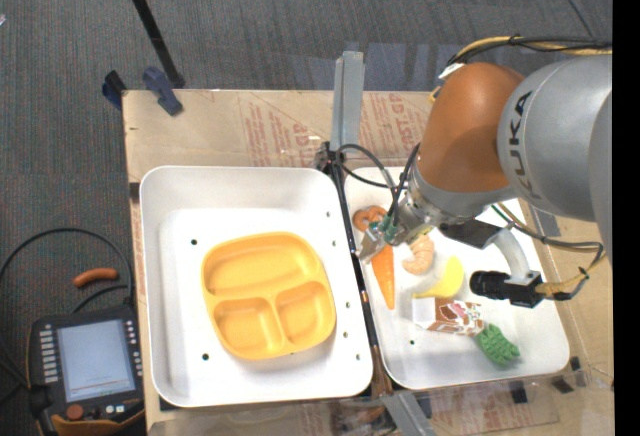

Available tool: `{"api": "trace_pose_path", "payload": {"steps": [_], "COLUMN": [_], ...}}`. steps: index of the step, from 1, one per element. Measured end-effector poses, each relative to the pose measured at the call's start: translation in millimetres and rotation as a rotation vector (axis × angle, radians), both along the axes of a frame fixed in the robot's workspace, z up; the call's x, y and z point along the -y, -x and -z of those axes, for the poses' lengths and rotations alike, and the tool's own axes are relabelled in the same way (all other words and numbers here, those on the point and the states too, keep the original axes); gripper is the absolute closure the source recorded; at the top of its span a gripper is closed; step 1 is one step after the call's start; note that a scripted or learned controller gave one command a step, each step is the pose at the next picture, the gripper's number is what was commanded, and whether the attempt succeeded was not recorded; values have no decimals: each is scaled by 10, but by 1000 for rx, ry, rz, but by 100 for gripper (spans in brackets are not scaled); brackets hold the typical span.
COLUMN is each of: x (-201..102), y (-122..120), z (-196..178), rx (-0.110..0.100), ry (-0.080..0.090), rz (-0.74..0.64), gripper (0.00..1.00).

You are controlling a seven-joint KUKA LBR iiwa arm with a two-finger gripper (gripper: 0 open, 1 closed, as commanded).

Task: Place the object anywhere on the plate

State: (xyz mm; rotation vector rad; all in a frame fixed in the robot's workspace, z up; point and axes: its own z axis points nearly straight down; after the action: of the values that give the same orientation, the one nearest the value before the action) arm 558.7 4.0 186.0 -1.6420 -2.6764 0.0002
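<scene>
- Two white bins sit side by side on your bench: the left bin [160,224] carries the yellow plate [268,294], the right bin [545,344] carries the loose items.
- Gripper [392,234] is low over the right bin's upper left area, just beside the bin divider; the tool is small and dark here, so you cannot tell from this view whether it is apart or together, or whether anything is clamped in it.
- Carrot [384,274] lies directly under or against the gripper tip; contact cannot be confirmed. Its wide end is up by the gripper, the pointed end aims toward the near edge of the bin, long axis running roughly up-down in the view, slightly tilted.
- Shrimp [421,254] sits just right of the carrot's wide end, near the gripper.
- Orange ring-shaped piece [370,218] lies just left of the gripper, by the bin wall.
- Yellow wedge [447,278], a small wrapped packet [452,316] and a green knobbly item [497,345] lie further right and nearer the front, all apart from the plate.
- Plate has three compartments and sits well apart from the carrot, across the divider.
- Arm [560,134] comes in from your right, the orange band [470,129] bulging above the wrist, wrist angled down and left toward the bin.
</scene>
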Motion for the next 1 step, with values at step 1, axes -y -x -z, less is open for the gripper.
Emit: {"api": "trace_pose_path", "payload": {"steps": [1], "x": [-616], "y": [215], "z": [-135], "rx": [-4], "ry": [1], "rz": [8], "gripper": [100]}}
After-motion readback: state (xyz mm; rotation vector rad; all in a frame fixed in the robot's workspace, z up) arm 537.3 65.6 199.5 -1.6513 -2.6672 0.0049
